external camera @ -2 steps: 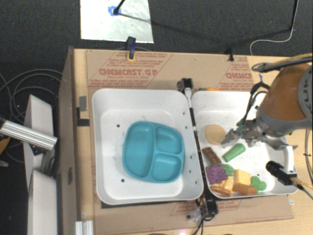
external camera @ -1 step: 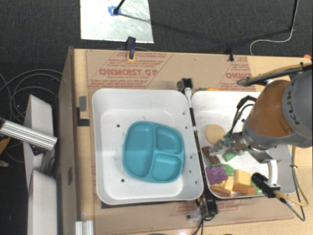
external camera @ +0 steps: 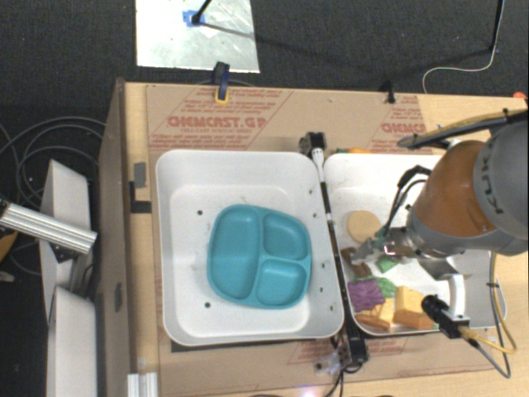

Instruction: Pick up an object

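Because the grey arm's hand (external camera: 369, 255) hangs low over the left part of the right-hand shallow white plastic bin (external camera: 376, 165), crowded by small things, the main risk is a miss or a grab of two things at once. Whether the hand is wide or narrow I cannot tell; its tip is a dark blur with greenish bits against the bin floor, and nothing can be seen held in it.

Candidate objects lie close together in that bin: a round tan disc like a cookie (external camera: 361, 224) just above the hand, a knobbly purple toy like a bunch of grapes (external camera: 369, 290) just below it, a yellow-orange wedge like cheese (external camera: 408, 306) beside the purple one, and a flat orange-brown piece (external camera: 373, 320) at the bin's near edge. A dark brownish lump (external camera: 359, 268) sits right under the tip, touching or nearly touching the purple toy.

If the hand descends here, it may wedge between neighbours, push them against the dividing wall, or strike that wall itself. The disc, lying flat, would probably slip out of a pinch.

Over in the left white bin (external camera: 182, 172) rests a teal divided plastic plate (external camera: 259, 256), well apart from the hand.
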`<move>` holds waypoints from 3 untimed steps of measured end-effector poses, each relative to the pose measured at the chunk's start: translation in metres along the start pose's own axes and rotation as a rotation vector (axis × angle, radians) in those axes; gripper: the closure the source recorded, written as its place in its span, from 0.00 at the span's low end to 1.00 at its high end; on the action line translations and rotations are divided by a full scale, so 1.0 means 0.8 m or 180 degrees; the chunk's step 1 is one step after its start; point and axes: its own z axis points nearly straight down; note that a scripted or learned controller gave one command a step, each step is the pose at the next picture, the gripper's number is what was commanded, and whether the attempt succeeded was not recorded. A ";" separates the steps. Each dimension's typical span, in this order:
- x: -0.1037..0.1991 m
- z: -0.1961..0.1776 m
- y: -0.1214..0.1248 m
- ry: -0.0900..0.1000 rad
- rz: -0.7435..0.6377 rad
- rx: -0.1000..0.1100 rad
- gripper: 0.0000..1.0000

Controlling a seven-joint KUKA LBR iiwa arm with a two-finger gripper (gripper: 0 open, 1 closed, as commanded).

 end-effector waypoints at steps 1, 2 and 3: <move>-0.010 0.003 0.012 0.0005 -0.0006 0.0027 0.00; -0.021 0.010 0.075 0.0020 -0.0025 0.0070 0.00; -0.001 0.010 0.075 0.0014 -0.0020 0.0069 0.00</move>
